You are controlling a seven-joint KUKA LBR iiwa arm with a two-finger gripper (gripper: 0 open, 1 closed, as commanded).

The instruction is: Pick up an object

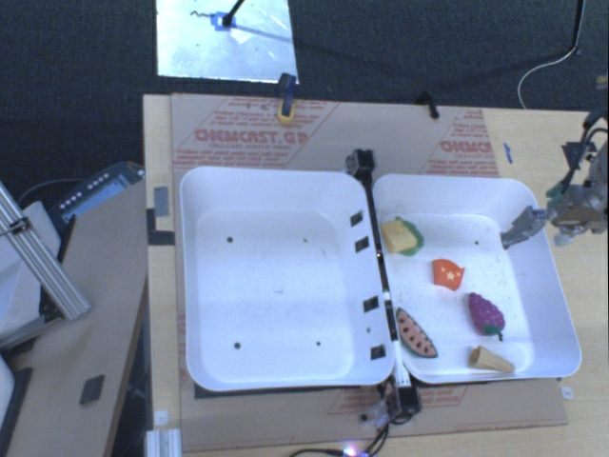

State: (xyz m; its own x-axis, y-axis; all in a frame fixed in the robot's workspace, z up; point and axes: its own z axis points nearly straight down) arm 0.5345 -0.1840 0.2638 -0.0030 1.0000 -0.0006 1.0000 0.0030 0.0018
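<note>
The bench [533, 131] carries two white bins: the left bin [276, 274] and the right bin [533, 284], which has all the toys. Purple grapes [484, 313], a watermelon slice [416, 333], a yellow corn piece [401, 236], an orange-red piece [448, 273] and a tan wedge [490, 358] lie there, apart. The jaws [523, 227] sit over the right bin's upper right corner; can't tell how open they are.
</note>
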